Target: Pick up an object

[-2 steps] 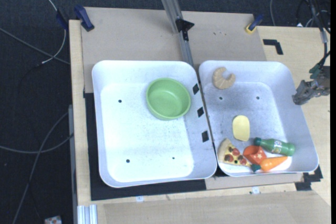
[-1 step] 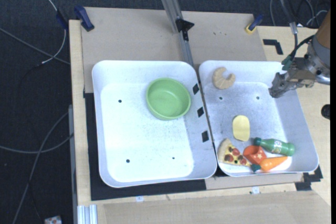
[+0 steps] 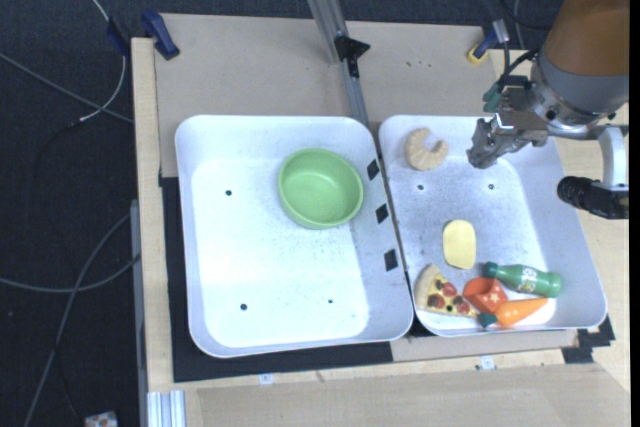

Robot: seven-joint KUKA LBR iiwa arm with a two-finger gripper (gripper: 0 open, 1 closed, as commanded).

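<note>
Presumably reaching for the croissant (image 3: 426, 149), lying in the right bin (image 3: 560, 215) near its far-left corner, just left of the hand (image 3: 487, 153), curved back to the left; grip state impossible to tell.

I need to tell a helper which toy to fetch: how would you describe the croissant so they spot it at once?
Look in the right bin, at its far left corner. The croissant lies there alone, a tan crescent, left of the gripper. The other toys are brighter and cluster at the near edge.
</note>
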